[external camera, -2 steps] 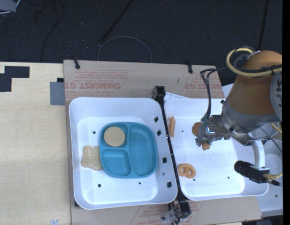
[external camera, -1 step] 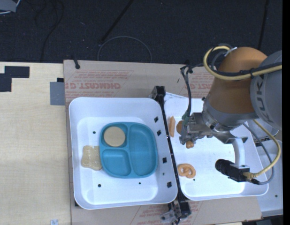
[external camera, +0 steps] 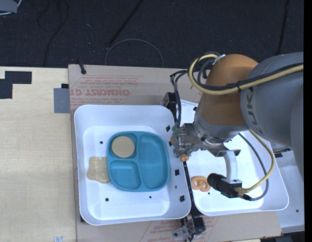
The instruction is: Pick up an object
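Observation:
The grey arm with its orange band (external camera: 229, 97) reaches in from the right over the right bin (external camera: 277, 198). Its gripper (external camera: 182, 147) hangs low at that bin's left wall, close to the divide between the two bins. A small brown pretzel-shaped piece (external camera: 199, 183) lies on the right bin's floor, just below and right of the gripper. In the left bin (external camera: 95, 117) a blue divided plate (external camera: 146, 165) holds a tan round disc (external camera: 122, 146) in its upper left compartment. A pale yellow flat piece (external camera: 98, 169) lies against the plate's left edge.
A black connector with a yellow cable (external camera: 225, 186) hangs from the arm over the right bin, next to the pretzel-shaped piece. Both bins rest on a cardboard sheet (external camera: 110, 87) on the wooden bench (external camera: 30, 150). Dark floor with cables lies beyond the bench.

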Controlling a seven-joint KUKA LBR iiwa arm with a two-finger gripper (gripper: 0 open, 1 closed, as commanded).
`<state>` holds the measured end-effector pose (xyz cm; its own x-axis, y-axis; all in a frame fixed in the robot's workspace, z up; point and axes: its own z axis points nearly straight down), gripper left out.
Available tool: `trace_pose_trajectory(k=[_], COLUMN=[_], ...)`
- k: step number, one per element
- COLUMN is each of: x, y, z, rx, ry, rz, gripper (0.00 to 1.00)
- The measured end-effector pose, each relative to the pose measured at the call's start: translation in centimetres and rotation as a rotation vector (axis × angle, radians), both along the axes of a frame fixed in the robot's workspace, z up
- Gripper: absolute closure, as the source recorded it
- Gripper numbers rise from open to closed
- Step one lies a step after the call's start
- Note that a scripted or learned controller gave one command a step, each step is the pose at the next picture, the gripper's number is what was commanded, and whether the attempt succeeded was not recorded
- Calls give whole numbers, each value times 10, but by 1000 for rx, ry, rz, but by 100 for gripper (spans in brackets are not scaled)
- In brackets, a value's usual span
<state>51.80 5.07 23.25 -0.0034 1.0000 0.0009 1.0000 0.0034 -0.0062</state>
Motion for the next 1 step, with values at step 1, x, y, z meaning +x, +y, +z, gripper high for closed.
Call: trace_pose_trajectory(k=[1], x=[-1], y=[60], z=[-8], rx=[0], ry=[-1], rz=[2], gripper=[100])
